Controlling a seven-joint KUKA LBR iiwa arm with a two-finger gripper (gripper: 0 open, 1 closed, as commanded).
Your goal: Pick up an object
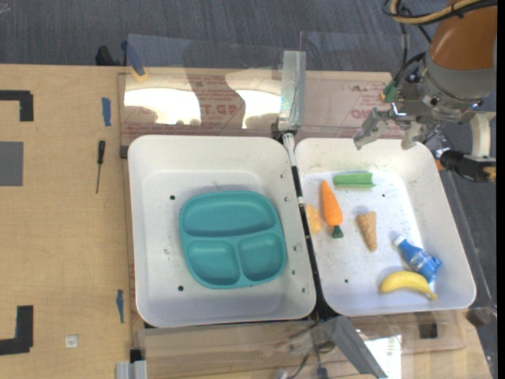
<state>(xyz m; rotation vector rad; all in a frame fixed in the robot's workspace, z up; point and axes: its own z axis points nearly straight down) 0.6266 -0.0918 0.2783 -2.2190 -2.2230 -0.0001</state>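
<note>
Above the far rim of the right bin (454, 212) my fingers (388, 133) hang spread apart with nothing between them; below them in that bin lie a green cucumber (353, 180), a carrot (331, 204), an ice-cream cone (368, 230), a blue bottle (417, 257) and, just beside it, a banana (407, 283); a small yellowish piece (314, 219) rests by the dividing wall; the left bin (150, 212) holds a teal divided plate (232, 238).
</note>
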